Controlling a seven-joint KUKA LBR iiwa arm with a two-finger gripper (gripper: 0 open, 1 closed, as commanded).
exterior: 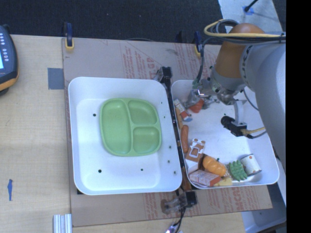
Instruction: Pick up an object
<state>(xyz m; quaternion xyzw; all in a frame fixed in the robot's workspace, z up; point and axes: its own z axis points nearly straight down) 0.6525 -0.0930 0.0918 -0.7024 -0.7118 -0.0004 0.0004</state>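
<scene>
Left bin (82,130): green divided plate (130,126), flat, centred. Right bin (262,144): toy food heaped along near edge, free for picking. Gripper (198,99) low at far-left corner, over a small red item (196,107); jaw state impossible to tell.

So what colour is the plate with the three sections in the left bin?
Light green. The divided plate shows best in the camera view.

a robotics lab: clamped cardboard sheet (146,57) on a wooden bench (29,144), teach pendant (7,57) at far left, cabled arm (248,57).
</scene>
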